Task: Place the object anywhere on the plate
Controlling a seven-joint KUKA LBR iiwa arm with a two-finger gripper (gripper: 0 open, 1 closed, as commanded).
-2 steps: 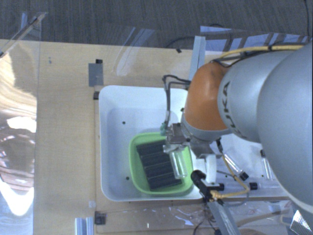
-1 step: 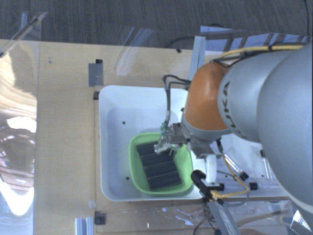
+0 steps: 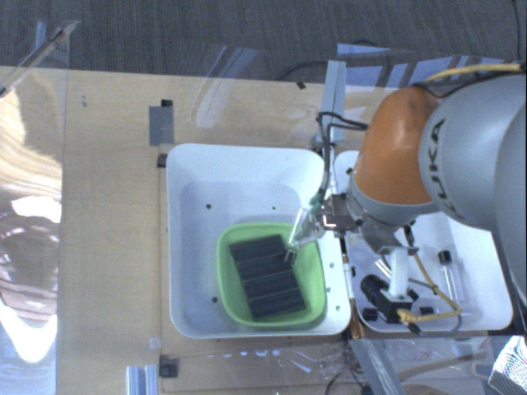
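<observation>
In the camera view, the black ridged block [image 3: 265, 276] lies flat inside the green plate [image 3: 223, 262]. The gripper [image 3: 298, 239] hangs at the plate's far right rim, by the block's corner, and I cannot tell whether it is open or closed. The placing looks done. Any retreat should go straight up so the block isn't dragged. The plate sits in the left bin [image 3: 177, 245]. Right of the plate, the right bin [image 3: 494, 303] holds a small dark piece [image 3: 445, 257].

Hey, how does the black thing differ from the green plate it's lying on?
The black ribbed block is dark, the green plate bright. The block is smaller, lying within the plate's rim. The block is a ridged rectangle; the plate is smooth with rounded corners. Both sit in the left bin.
</observation>
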